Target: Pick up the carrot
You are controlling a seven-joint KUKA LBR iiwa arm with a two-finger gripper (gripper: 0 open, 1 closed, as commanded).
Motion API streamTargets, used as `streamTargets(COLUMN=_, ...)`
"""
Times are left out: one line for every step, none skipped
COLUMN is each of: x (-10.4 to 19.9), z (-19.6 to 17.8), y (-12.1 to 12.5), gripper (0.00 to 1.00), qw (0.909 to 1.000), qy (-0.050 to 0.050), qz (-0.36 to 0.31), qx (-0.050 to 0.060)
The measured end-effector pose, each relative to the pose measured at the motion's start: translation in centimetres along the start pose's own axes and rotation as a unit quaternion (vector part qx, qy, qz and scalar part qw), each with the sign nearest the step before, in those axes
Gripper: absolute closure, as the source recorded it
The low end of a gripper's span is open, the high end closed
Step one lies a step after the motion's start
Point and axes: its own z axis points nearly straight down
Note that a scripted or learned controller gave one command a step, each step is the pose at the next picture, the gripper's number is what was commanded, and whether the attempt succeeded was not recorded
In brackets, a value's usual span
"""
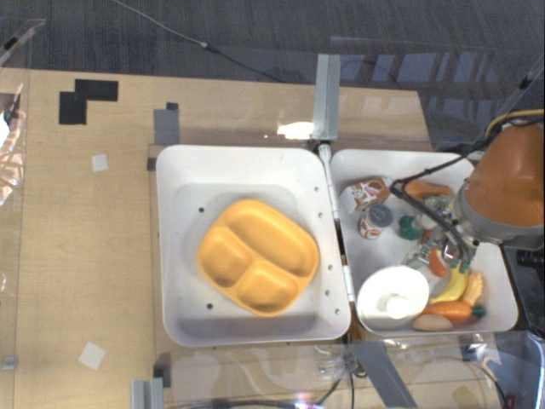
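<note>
The carrot (450,311), orange with a green top at its right end, lies near the front edge of the right bin (509,318), beside the white bowl (392,297). My gripper (436,250) hangs over the middle of that bin, a little behind and left of the carrot, among the toy foods. A small red-orange piece (437,264) lies right under the gripper; whether it is held is unclear. The grey arm with its orange band (511,173) covers the bin's right side.
A yellow banana (452,288) and an orange-yellow piece (473,287) lie just behind the carrot, a tan piece (430,322) in front. Two cans (372,220), a teal item (410,226) and another orange food (421,190) sit farther back. The left bin (179,313) holds a yellow divided plate (258,256).
</note>
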Motion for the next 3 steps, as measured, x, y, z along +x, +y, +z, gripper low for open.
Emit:
streamTargets(x=-0.2, z=1.0, y=0.5, gripper=0.00, qw=0.9994, qy=-0.011, qz=0.033, qx=0.002)
streamTargets(x=-5.8, z=-2.6, y=1.7, gripper=0.00, qw=0.9762, qy=0.036, qz=0.213, qx=0.019)
streamTargets(x=0.0, z=-0.6, y=-0.6, gripper=0.00, qw=0.9774, qy=0.039, qz=0.207, qx=0.020)
